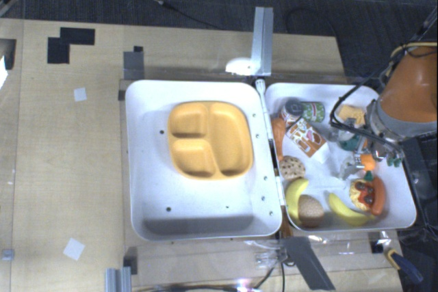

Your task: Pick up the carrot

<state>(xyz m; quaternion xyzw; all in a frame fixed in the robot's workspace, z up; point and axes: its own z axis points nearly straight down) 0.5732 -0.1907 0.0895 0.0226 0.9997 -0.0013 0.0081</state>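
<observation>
Camera view, gripper low in rt bin, finger state can't tell, carrot part-hidden by carton

Single fixed overhead camera, slanted down on both white bins from moderate height.

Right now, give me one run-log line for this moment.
arm: over right bin | gripper: low among items, grasp unclear | carrot: lying at bin's left wall, not held | left bin: yellow tray

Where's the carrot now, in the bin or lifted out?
In the right bin: the carrot lies flat along its left wall, apart from the hand.
</observation>
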